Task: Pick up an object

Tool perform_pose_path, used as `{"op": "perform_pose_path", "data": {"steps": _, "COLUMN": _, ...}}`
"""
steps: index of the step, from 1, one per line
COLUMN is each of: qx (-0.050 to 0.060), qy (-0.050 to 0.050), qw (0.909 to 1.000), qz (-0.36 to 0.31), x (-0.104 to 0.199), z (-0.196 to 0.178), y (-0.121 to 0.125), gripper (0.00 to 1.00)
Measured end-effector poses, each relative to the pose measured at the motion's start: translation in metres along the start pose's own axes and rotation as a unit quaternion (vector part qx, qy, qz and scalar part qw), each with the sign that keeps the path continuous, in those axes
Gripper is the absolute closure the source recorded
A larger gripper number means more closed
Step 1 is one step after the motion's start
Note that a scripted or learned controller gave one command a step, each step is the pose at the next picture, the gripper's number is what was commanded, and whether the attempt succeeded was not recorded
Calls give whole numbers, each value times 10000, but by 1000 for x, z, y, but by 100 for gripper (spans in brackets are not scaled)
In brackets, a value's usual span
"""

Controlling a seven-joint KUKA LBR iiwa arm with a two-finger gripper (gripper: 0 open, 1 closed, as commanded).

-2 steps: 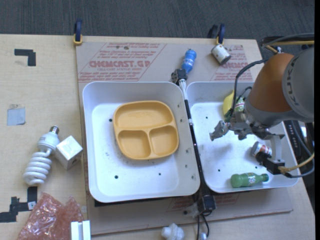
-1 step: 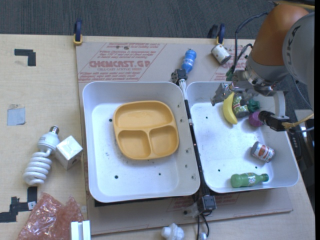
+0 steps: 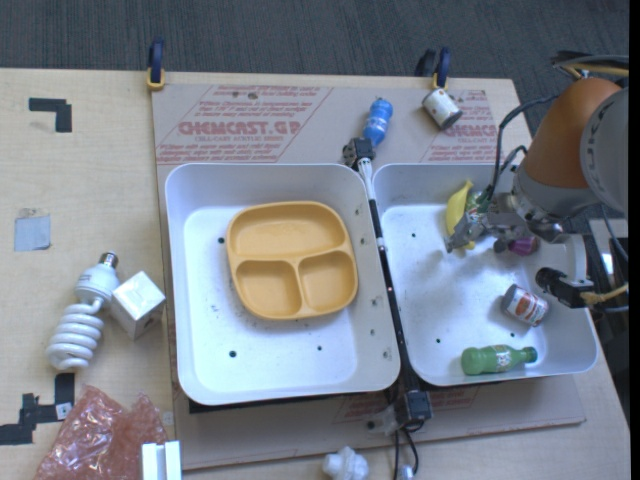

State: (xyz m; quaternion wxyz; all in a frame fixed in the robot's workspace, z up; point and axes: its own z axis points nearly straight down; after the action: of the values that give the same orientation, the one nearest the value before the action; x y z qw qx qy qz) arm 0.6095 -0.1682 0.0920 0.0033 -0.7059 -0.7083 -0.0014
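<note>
My gripper point(image 3: 468, 230) is down at the banana point(image 3: 458, 208) in the right bin point(image 3: 420, 363). Grip state: can't tell. Next: confirm hold, then lift straight.

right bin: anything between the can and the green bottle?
No. In the camera view the can lies up-right of the green bottle, with bare white bin floor between them.

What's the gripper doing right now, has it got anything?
Gripper: low in the right bin, at the yellow banana. Whether it has a grip on anything cannot be told from this view.
</note>
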Motion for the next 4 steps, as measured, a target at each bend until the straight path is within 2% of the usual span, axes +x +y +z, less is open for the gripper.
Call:
{"op": "perform_pose_path", "data": {"steps": 1, "qx": 266, "qy": -5, "qw": 9996, "qz": 77, "x": 46, "z": 4, "y": 37, "gripper": 0}}
{"op": "perform_pose_path", "data": {"steps": 2, "qx": 256, "qy": -30, "qw": 9996, "qz": 60, "x": 45, "z": -6, "y": 37, "gripper": 100}}
{"op": "perform_pose_path", "data": {"steps": 3, "qx": 4, "qy": -36, "qw": 10000, "qz": 6, "x": 72, "z": -10, "y": 49, "gripper": 100}}
{"op": "perform_pose_path", "data": {"steps": 4, "qx": -17, "qy": -42, "qw": 10000, "qz": 13, "x": 12, "z": -147, "y": 49, "gripper": 100}}
